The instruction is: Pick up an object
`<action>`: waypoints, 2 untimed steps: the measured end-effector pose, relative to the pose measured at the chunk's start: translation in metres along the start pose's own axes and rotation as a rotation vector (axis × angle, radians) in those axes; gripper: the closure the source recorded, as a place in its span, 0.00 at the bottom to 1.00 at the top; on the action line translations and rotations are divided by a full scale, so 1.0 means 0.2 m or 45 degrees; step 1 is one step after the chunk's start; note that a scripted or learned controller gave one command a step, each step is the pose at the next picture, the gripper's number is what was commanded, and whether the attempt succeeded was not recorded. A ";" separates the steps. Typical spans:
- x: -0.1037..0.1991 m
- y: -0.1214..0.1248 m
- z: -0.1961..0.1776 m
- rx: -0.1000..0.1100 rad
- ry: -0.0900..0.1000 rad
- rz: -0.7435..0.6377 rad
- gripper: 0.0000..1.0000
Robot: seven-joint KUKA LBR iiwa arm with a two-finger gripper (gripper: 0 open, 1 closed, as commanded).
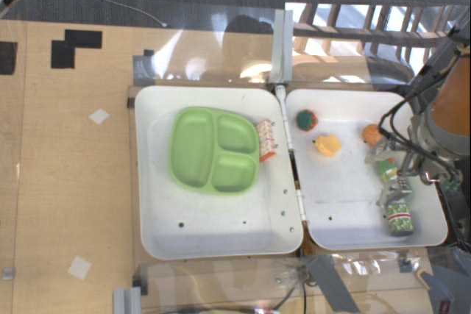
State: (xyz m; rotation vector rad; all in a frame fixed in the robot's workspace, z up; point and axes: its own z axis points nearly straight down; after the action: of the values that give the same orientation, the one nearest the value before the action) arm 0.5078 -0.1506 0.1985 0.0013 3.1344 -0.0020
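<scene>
My gripper hangs low over the right side of the right bin, reaching in from the grey and orange arm. Right under it lies a small green item, partly hidden by the gripper's metal parts. A green can with a red and white pattern lies just in front of the gripper, near the bin's front right corner. An orange ball-like object sits just behind the gripper. Further left are a yellow object and a green and red ball.
The left bin holds a green divided plate and a small red and white packet against its right wall. Black cables loop off the arm above the right bin's back right corner.
</scene>
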 end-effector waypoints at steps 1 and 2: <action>-0.20 0.16 0.51 -0.006 0.011 -0.140 0.00; -0.22 0.16 0.42 0.001 -0.011 -0.146 1.00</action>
State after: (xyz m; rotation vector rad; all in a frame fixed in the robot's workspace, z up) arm 0.5529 -0.1191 0.1140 -0.1783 3.1209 -0.0038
